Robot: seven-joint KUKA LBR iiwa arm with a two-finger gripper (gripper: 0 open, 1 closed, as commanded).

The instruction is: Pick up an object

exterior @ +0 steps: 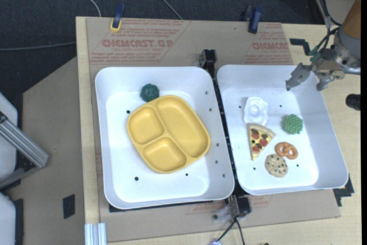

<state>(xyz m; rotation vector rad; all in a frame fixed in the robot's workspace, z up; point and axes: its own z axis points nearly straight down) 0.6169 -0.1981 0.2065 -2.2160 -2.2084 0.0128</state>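
Two white bins sit side by side on a bench covered with brown printed board. The left bin [109,123] holds a yellow divided plate [167,133], with a dark green lump [150,92] just beyond its far edge. In the right bin [327,140] lie a white fried-egg toy [256,109], a pizza slice [258,140] just below it, a light green bumpy piece [292,124], a pretzel [286,150] and a cookie [276,166] (the last two nearly touching). The gripper [309,78] hangs over the right bin's far right corner, its fingers spread apart with nothing between them, well apart from the toys.
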